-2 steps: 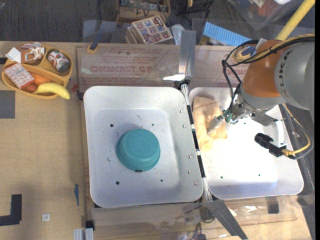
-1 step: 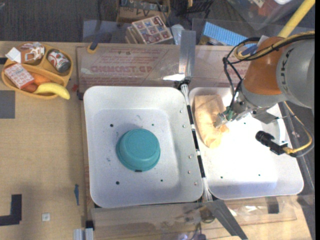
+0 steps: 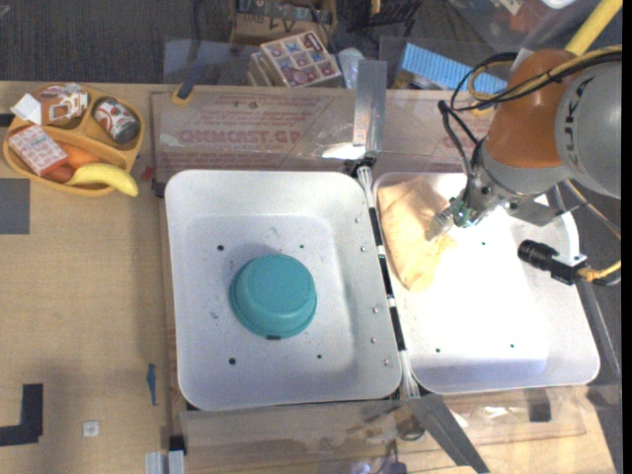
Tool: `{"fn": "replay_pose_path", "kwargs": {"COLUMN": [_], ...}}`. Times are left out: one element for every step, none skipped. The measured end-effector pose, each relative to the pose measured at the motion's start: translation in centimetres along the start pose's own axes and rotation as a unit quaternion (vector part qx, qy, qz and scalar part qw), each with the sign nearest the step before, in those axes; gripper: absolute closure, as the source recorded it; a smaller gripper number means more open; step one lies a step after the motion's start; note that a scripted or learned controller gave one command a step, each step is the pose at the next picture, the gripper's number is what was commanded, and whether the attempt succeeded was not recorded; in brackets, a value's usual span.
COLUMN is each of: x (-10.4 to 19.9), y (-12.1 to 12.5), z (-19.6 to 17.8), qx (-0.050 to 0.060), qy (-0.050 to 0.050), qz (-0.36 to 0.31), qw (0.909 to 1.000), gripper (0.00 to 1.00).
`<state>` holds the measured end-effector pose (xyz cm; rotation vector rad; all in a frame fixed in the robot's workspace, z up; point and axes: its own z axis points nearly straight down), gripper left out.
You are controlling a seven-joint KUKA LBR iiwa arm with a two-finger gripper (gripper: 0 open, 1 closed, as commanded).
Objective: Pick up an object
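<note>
- Over the right bin [image 3: 513, 363], near its far left corner, the claw [image 3: 446, 221] hangs at the edge of a pale yellow cloth [image 3: 407, 245].
- From this slanted view I cannot tell whether the claw is apart or together, nor whether it touches the cloth or only hovers just above it.
- The cloth lies crumpled against the bin's left wall. It spreads from the far corner toward the middle of that wall, with its near end tapering to a point.
- Nothing shows clamped in the claw; the cloth rests on the bin floor.
- The arm [image 3: 578, 117] comes in from the right, its orange band [image 3: 528, 107] above the bin's far right corner, and the wrist slants down and leftward to the claw.
- In the left bin [image 3: 197, 215], a teal bowl [image 3: 275, 294] sits upside down near the middle, well apart from the claw and from the cloth.
- The two bins stand side by side, their inner rims touching along a narrow seam.
- On the tabletop [image 3: 79, 314], far left and well apart from both bins, a yellow tray [image 3: 18, 151] holds a banana [image 3: 104, 176] along its near edge, with some small packets and a tin behind it.
</note>
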<state>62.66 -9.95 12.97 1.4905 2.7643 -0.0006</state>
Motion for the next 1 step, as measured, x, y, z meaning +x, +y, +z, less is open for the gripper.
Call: {"fn": "replay_pose_path", "kwargs": {"x": [-4.60], "y": [1.08], "z": [-2.68], "qx": [0.001], "qy": [0.000], "qz": [0.160], "qw": [0.9871], "gripper": [1.00]}}
